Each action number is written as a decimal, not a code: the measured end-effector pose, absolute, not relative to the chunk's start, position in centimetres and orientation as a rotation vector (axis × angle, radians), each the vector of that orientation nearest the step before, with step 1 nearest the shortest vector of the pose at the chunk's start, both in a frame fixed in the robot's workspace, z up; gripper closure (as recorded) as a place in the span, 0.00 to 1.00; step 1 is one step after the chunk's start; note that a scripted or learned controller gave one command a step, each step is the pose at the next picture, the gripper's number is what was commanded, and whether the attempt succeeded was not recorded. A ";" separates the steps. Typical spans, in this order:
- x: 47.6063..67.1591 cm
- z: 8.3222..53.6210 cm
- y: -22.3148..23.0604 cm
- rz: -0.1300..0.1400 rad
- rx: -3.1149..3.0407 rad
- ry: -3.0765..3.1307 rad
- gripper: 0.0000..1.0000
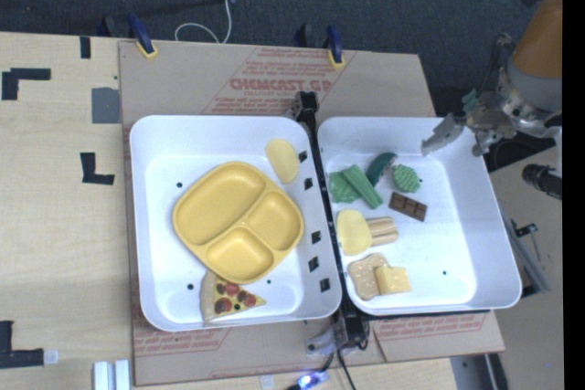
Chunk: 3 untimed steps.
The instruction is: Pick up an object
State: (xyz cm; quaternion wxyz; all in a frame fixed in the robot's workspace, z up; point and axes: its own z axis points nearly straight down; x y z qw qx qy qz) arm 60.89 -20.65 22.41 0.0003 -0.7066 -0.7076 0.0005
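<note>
Nearest us, we are seeing a pizza slice (228,297) lying below a yellow divided plastic plate (238,219) in the left white bin (151,196). In the right white bin (484,224), toy bread (378,276), a brown chocolate bar (408,207) and green vegetables (356,185) are lying loose. Farther back, our claw (457,134) is hovering over that bin's upper right rim, gripping nothing; we cannot tell its opening.
</note>
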 end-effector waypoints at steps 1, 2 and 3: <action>65.5 16.6 -21.2 -0.002 -2.223 -2.228 0.00; 66.9 8.9 -18.4 -0.001 -2.223 -2.226 0.00; 63.2 8.6 -15.2 0.001 -2.224 -2.225 0.00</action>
